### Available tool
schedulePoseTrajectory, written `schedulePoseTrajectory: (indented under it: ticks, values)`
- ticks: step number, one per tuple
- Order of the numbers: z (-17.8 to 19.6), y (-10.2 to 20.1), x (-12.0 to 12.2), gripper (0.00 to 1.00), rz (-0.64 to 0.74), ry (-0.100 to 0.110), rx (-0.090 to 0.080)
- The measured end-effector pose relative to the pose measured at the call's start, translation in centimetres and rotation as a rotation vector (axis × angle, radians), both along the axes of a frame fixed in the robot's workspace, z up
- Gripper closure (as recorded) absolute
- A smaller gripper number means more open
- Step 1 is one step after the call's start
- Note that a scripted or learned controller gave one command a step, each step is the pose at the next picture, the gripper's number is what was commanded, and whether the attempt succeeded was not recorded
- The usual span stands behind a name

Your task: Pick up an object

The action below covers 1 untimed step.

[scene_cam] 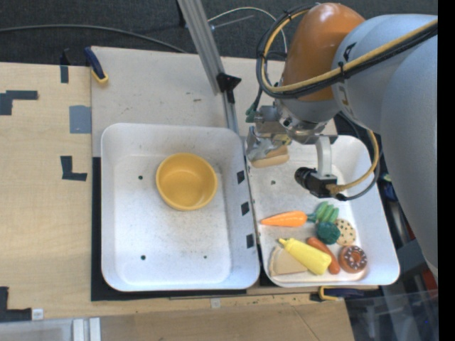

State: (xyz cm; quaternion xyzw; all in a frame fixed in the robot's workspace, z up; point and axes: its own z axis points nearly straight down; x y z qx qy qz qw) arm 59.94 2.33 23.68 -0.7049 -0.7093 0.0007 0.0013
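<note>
My gripper (pixel 266 148) hangs over the far left corner of the right bin (pixel 377 272). A tan block shaped like a bread slice (pixel 271 158) sits tilted between its fingertips, just above the bin floor. Toy foods lie in the near part of that bin: an orange carrot (pixel 284 219), a green broccoli piece (pixel 327 223), a speckled cookie (pixel 346 229), a yellow bottle (pixel 307 254), a brown donut (pixel 352 259) and a tan wedge (pixel 281 264). The grey arm with its orange band (pixel 316 41) covers the bin's far right.
A yellow bowl (pixel 186 181) stands in the left bin (pixel 121 261), a little beyond its middle. A grey metal post (pixel 206 45) slants down to the ridge between the bins. Black cabling and a black fitting (pixel 316 182) hang beside the gripper.
</note>
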Motion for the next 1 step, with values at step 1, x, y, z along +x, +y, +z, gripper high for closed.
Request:
schedulePoseTrajectory:
  ticks: [1]
  values:
    - [-1.38,5.37,-1.42,1.0,0.0,0.001,0.0]
